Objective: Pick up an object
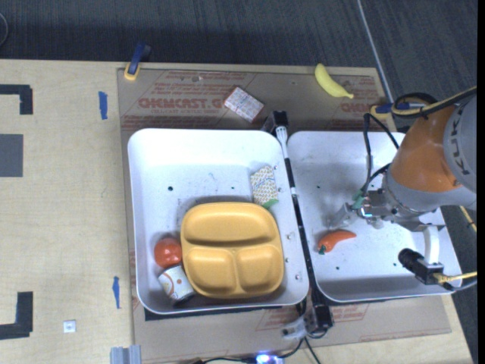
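The desk (61, 203) carries two white bins side by side. The left bin (151, 158) contains a yellow compartment tray (231, 247), a red ball (167, 251), a small orange-and-white figure (175, 280) and a patterned packet (264, 184). The right bin (333, 279) contains one loose item, an orange pepper (336, 240) with a green stem end.

The arm (428, 165) enters from the right and descends over the right bin. The pincer (362, 208) sits low above the bin floor; whether it is released or clenched cannot be determined, and nothing is visible between its tips.

Governing relation: the pepper lies just beside the pincer, toward the near rim of the bin and slightly toward the left bin, not under it. The pepper's long axis runs slantwise, stem end toward the left bin. A grasp would probably call for a short shift toward the pepper, with closure across the narrow width.
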Controlling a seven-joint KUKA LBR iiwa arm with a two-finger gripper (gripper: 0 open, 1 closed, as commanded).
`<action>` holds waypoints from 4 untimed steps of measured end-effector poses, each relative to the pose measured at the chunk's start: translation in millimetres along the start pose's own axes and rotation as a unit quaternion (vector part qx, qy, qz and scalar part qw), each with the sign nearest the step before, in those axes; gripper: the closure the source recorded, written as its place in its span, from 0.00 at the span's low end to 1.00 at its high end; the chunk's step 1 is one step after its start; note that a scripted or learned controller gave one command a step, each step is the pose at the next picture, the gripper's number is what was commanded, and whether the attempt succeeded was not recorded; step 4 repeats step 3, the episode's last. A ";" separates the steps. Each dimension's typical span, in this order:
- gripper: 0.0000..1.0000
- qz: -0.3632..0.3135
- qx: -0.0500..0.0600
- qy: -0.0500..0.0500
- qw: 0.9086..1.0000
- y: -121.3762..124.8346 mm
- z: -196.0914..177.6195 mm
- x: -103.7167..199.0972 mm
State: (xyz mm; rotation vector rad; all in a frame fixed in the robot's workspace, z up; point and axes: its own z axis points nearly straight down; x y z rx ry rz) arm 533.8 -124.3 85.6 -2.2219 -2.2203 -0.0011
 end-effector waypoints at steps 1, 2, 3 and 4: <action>0.00 0.000 -0.001 0.000 1.000 -53.9 -0.1 30.3; 1.00 0.000 -0.003 0.000 1.000 -52.5 -10.2 30.2; 1.00 -0.001 0.000 0.000 1.000 -8.4 -99.0 146.8; 1.00 -0.001 0.000 0.000 1.000 -8.4 -99.0 146.8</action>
